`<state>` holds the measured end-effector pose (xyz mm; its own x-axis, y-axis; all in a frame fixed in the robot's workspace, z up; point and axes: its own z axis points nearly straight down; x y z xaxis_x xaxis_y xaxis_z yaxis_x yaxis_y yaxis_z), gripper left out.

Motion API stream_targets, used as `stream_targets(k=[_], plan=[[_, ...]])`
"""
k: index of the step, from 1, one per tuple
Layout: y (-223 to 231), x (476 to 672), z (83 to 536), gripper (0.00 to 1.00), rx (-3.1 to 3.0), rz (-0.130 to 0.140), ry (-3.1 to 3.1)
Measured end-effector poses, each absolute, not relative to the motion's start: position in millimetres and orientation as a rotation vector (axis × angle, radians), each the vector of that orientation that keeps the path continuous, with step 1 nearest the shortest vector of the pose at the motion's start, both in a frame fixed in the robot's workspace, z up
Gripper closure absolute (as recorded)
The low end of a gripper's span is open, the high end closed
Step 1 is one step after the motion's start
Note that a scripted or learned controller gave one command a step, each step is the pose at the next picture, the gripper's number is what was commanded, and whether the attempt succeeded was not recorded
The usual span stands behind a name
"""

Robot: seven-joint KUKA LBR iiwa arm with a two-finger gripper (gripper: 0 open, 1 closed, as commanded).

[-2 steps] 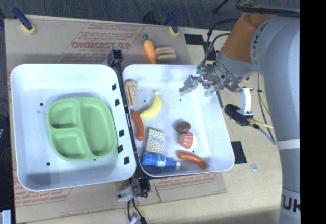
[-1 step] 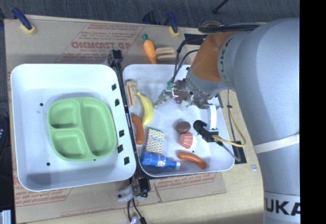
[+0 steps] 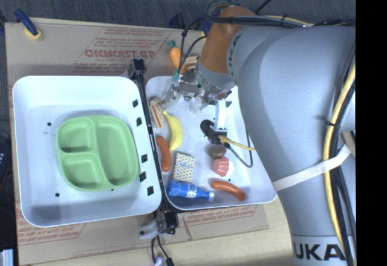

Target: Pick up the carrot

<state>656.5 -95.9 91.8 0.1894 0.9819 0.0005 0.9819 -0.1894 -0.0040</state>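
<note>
A small orange carrot (image 3: 175,57) with a green top shows just past the far rim of the right bin (image 3: 260,189), over the cardboard. My gripper (image 3: 183,85) is directly below it in the view, at the bin's far left corner, close to the carrot's lower end. Whether it touches the carrot is hidden by the wrist. The grey arm with its orange band (image 3: 221,41) covers the bin's right side.
The right bin holds a hot dog (image 3: 157,115), a banana (image 3: 175,130), an orange stick-shaped item (image 3: 164,153), a checkered packet (image 3: 184,167), a blue bottle (image 3: 188,192), a sausage (image 3: 228,189), and a pink (image 3: 222,167) and a brown piece (image 3: 216,151). The left bin (image 3: 24,138) holds a green divided tray (image 3: 97,153).
</note>
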Motion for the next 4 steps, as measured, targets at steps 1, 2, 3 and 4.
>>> stream_targets(k=[1,2,3,4], plan=[[-70.6,656.7,204.4,0.0,-2.488,0.002,-1.915],[-166.8,655.5,90.9,0.0,-2.71,0.008,-1.578],[-101.3,656.0,91.3,0.0,-2.49,0.006,-1.907],[-77.9,656.8,192.8,0.0,-2.357,0.002,-2.076]])
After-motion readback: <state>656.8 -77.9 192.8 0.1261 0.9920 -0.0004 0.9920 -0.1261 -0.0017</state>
